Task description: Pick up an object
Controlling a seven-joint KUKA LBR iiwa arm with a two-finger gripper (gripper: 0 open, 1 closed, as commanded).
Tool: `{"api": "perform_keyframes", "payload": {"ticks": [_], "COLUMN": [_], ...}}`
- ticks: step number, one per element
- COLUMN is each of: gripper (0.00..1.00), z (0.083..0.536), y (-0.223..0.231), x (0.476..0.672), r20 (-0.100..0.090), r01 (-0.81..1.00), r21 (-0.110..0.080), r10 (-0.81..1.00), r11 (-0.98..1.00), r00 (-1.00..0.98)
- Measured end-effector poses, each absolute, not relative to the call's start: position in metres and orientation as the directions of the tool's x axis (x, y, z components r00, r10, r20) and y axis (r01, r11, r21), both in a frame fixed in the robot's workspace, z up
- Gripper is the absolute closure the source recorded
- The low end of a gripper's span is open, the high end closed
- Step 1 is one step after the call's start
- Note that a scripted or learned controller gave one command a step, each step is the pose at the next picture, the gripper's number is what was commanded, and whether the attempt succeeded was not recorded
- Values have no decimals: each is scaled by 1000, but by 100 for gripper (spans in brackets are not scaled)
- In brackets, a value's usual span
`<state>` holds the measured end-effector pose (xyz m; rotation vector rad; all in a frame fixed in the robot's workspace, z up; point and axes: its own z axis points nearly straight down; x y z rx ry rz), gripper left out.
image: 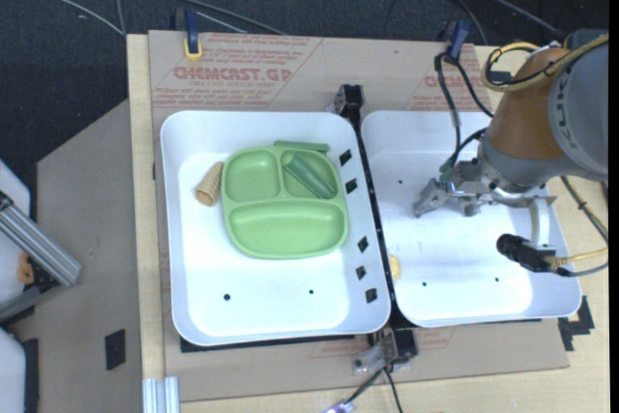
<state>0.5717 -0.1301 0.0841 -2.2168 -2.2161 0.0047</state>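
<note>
Two shallow white bins sit side by side on the bench, the left bin and the right bin. One green divided plate lies in the left bin, with one darker green flat piece resting across its upper right compartment and rim. One tan cone lies just beside the plate's left edge. One arm reaches over the right bin, its gripper low above the bin floor; whether it is apart or together cannot be told, and nothing shows in its grasp
</note>
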Motion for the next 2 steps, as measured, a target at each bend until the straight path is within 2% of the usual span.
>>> {"api": "perform_keyframes", "payload": {"ticks": [1, 2], "gripper": [100, 100], "z": [99, 162], "y": [-131, -126], "x": [574, 577], "r20": [2, -1], "r01": [1000, 1000], "r21": [0, 6], "r10": [1000, 1000], "r11": [-1, 2], "r00": [1, -2]}}
